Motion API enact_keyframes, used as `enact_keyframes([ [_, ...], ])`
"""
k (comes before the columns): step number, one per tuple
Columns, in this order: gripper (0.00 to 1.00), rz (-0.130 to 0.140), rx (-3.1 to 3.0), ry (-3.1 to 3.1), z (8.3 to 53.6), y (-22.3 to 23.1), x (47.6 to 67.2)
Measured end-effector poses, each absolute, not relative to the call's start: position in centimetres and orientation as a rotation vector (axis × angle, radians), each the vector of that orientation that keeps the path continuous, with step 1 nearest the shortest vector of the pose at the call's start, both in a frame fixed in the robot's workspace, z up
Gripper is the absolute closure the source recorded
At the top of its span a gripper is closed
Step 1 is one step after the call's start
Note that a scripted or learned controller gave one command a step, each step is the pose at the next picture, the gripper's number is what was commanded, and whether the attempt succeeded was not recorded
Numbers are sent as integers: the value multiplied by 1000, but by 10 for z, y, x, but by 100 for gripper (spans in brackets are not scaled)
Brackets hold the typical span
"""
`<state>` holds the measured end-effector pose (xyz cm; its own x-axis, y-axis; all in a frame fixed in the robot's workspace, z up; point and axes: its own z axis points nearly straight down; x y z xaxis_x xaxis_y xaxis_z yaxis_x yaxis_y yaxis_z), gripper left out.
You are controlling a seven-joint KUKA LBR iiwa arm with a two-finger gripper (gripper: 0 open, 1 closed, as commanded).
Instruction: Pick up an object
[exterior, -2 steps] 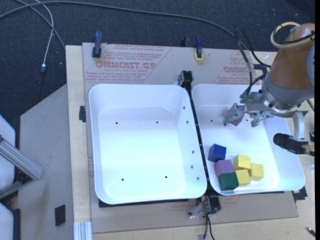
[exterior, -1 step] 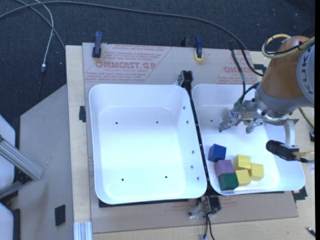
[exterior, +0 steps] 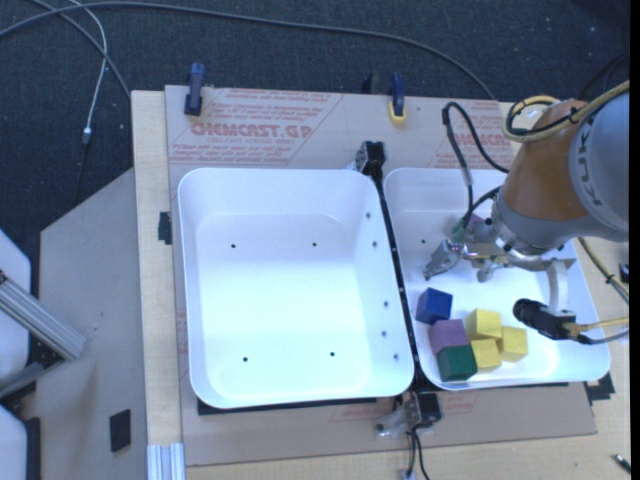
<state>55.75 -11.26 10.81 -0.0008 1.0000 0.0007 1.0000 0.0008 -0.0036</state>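
My gripper [exterior: 447,259] hangs in the right bin [exterior: 420,193], above and just beside the blue cube [exterior: 433,304]; I cannot tell its state, and I see nothing held. The blocks are packed tight: blue, purple [exterior: 448,331], green [exterior: 457,362] and yellow ones [exterior: 489,338] touch one another, so a descent may land on an edge or shove a neighbour against the wall. The left bin [exterior: 200,268] on the bench [exterior: 160,168] holds no blocks.

Bright even light, soft shadows, slight blur
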Motion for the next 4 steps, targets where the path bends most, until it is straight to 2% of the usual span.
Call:
enact_keyframes([
  [1,0,1,-2220,-2221,87,-112,557],
  [2,100,-1,-2222,-2222,99,-113,558],
  [3,100,-4,-2223,-2224,142,-108,563],
  [4,100,-4,-2224,-2223,189,-116,560],
])
